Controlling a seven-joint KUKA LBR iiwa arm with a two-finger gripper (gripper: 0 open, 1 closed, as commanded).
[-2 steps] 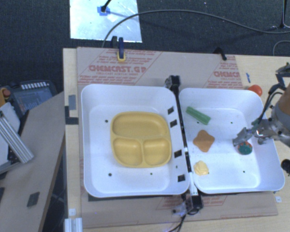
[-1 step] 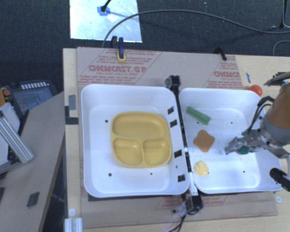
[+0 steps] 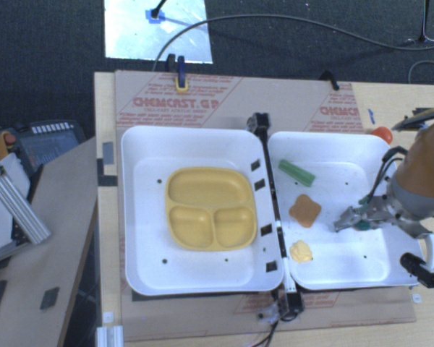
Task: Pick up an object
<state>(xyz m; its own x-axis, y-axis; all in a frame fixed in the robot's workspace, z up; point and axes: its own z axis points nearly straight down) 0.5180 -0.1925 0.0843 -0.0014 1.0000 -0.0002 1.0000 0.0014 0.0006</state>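
Gripper low in the right bin, with three small objects lying loose to its left.

The grey arm with its orange band [image 3: 428, 166] comes in from the right, and its two-finger gripper [image 3: 345, 223] sits low over the floor of the shallow white right-hand bin [image 3: 333, 277]; whether the gripper is clenched or released cannot be told. A flat brown, roughly square piece [image 3: 304, 210] lies just left of the gripper tip, apart from it. A small pale yellow lump [image 3: 301, 251] rests nearer the front wall, and a green oblong block [image 3: 296, 172] lies tilted toward the far left corner. In the shallow white left-hand bin [image 3: 141, 266] sits a yellow plastic tray with three compartments [image 3: 209, 207]. Both bins stand on a brown cardboard sheet [image 3: 217, 92].
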